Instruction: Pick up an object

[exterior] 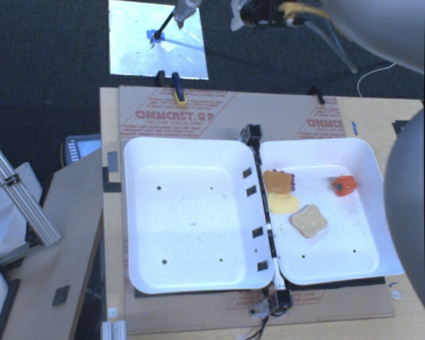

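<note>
The right bin [367, 159] holds several small objects. An orange-brown block with a purple edge [279, 181] lies near its left wall, and a flat yellow piece [284, 204] sits just below it. A tan toast-shaped slice [309, 221] lies toward the middle. A red-orange piece with a dark spot [344, 186] rests on the right side. My gripper [184, 9] is at the top edge of the view, far behind both bins and above a shiny metal sheet [158, 40]. It is well away from every object.
The left bin [136, 219] stands beside the right one, joined by a black clipped divider [259, 212]. Both rest on a cardboard sheet [219, 113]. A blurred grey arm section [406, 199] overhangs the right bin's right edge. Yellow and black clamps [178, 93] sit behind the bins.
</note>
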`<state>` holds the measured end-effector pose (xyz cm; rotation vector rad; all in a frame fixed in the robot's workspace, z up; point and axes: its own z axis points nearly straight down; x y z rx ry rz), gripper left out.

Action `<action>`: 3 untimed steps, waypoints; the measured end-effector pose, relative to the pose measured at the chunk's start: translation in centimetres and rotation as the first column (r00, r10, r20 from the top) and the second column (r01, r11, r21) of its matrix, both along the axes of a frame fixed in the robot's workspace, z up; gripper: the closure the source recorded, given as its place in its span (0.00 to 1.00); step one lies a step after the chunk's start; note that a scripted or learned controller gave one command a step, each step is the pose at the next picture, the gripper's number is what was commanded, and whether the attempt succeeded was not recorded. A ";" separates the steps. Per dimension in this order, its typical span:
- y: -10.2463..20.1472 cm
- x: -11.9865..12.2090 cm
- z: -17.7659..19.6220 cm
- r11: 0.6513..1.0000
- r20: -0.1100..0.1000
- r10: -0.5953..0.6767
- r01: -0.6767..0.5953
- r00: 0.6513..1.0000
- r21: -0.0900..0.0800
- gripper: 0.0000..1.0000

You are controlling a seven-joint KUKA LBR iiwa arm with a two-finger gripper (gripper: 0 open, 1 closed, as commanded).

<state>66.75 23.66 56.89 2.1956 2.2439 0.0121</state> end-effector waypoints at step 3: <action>0.1 -0.1 2.3 1.000 0.004 0.009 -0.009 1.000 0.002 1.00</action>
